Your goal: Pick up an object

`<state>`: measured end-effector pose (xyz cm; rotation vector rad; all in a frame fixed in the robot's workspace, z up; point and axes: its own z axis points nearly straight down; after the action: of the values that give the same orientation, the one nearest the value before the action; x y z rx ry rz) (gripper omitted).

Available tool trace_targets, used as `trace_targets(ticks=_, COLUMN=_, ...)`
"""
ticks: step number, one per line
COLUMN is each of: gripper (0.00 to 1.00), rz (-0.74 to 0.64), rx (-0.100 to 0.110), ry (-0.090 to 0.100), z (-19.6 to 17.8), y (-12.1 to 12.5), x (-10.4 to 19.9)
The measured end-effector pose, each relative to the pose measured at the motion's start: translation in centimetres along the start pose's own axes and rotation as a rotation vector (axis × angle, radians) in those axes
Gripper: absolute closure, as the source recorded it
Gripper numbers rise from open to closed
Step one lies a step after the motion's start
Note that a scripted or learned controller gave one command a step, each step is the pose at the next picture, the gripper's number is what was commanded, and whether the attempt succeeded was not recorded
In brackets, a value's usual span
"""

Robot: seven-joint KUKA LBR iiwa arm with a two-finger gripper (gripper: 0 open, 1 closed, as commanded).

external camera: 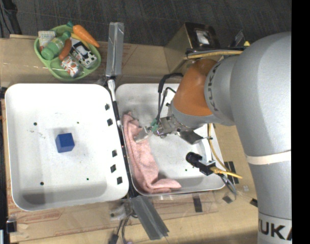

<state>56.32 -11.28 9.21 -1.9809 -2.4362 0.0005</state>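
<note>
Along right bin's (125, 89) left wall — crumpled pink cloth (141, 156), hand (151, 130) grip unclear

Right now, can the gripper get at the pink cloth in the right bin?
Probably yes. The gripper sits low in the right bin, right at the pink cloth, which lies along the bin's left wall with nothing on top.

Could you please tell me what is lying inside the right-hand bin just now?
A pink cloth lies along the right bin's left wall. The end effector sits at its upper end. The arm covers the bin's upper right, hiding whatever lies there.
</note>
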Motion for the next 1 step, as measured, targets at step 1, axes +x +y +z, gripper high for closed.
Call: trace_targets(ticks=1, gripper=0.00, rz=0.004, rx=0.000, ry=-0.001, z=-0.03, y=4.12, x=0.51)
